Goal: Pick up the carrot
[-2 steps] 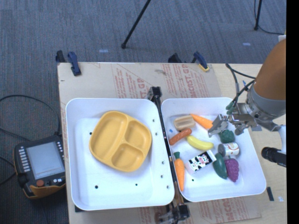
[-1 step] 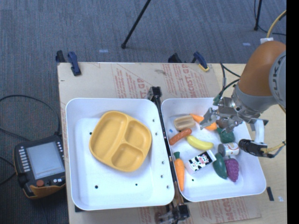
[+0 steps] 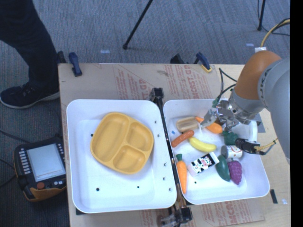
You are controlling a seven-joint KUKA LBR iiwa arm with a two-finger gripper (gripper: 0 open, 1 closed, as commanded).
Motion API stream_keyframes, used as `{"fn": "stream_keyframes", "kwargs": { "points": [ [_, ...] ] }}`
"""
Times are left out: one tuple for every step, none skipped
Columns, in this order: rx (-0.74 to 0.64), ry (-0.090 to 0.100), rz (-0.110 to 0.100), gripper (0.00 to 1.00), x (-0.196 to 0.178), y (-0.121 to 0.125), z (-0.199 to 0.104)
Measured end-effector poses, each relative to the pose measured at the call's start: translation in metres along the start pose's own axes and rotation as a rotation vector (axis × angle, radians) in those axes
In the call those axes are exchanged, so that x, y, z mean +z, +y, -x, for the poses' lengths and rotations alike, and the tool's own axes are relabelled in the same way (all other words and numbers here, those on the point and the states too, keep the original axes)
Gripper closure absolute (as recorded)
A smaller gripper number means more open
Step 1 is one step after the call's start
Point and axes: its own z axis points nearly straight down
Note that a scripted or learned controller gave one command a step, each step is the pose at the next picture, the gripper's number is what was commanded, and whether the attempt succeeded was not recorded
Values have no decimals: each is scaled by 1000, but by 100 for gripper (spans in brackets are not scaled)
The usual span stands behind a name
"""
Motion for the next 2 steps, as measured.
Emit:
{"fn": "stream_keyframes", "kwargs": {
  "points": [
    [-4, -2, -6, 100, -11, -1, 1],
    [167, 2, 15, 100, -156, -28, -29]
  ]
}}
